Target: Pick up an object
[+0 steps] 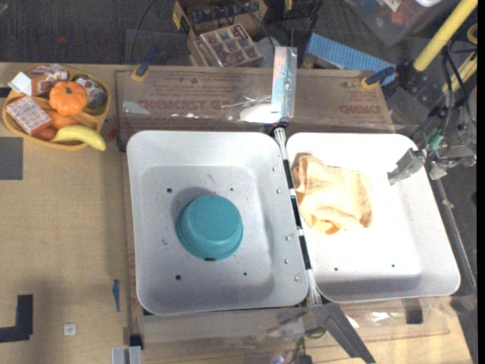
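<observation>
Bins sit side by side on the counter (61,241), both shallow and white. The left bin (151,165) holds a teal bowl (211,227) turned upside down, a little below the middle of the bin floor and apart from every wall. The right bin (424,271) holds a crumpled orange and cream cloth (332,193) in its upper left part, its left edge lying close against the wall that borders the other bin.

The pincer (408,167) is at the right bin's upper right edge, over the rim, well apart from the cloth and far from the bowl. It is small and partly blurred against the arm's hardware, so I cannot tell whether it is released or clenched; nothing shows between its tips.

At the counter's far left corner a yellow dish (23,123) carries an orange toy pumpkin (68,98), a banana (79,136) and some small printed boxes (29,114). Behind the bins a brown cardboard panel (189,97) stands, with a clear plastic strip (284,82) upright at its middle.
</observation>
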Robot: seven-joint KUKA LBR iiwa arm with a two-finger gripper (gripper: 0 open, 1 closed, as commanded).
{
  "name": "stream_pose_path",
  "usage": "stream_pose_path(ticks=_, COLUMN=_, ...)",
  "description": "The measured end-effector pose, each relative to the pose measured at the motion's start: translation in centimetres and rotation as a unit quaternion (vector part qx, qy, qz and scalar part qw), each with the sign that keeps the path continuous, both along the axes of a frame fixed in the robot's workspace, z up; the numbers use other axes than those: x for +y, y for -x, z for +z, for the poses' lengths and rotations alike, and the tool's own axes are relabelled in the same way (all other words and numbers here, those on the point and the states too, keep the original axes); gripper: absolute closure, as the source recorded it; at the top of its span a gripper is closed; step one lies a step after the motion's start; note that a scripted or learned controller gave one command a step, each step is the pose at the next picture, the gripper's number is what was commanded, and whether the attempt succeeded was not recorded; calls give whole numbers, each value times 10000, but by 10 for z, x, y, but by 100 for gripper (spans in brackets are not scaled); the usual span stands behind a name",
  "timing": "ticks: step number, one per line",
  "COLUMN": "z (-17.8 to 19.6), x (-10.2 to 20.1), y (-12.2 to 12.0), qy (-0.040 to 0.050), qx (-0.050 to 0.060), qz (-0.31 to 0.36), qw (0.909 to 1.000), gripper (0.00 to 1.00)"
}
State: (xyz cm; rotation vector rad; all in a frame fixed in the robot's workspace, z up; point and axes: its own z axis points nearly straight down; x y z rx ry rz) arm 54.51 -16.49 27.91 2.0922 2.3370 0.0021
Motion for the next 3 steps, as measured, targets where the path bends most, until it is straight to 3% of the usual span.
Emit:
stream_pose_path(ticks=1, z=-181, x=-3, y=-3, qy=-8, qx=9, qz=184, qw=9998, gripper=0)
stream_pose_path(ticks=2, z=-188, x=-7, y=-64, qy=16, qx=-38, qz=1118, qw=9937, gripper=0)
stream_pose_path(ticks=3, z=-176, x=-8, y=-65, qy=20, qx=-71, qz=1100, qw=9939, gripper=100)
